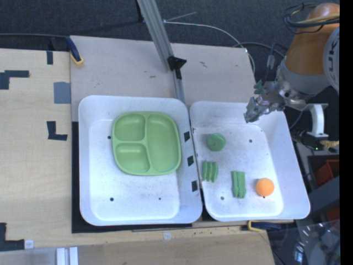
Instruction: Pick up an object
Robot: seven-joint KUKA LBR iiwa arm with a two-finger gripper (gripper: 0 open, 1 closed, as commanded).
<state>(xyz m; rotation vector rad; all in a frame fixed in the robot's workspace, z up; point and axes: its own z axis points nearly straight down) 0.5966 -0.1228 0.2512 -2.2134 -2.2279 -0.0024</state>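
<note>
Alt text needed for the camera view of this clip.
A robot arm's gripper hangs over the far edge of the right bin, which holds a green ball, two green blocks and an orange ball. The left bin holds a green divided plate.

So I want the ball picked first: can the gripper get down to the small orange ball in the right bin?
Probably yes. The gripper hangs over the right white bin's far edge, and the small orange ball lies apart from the ridged green piece, nothing covering it.
</note>
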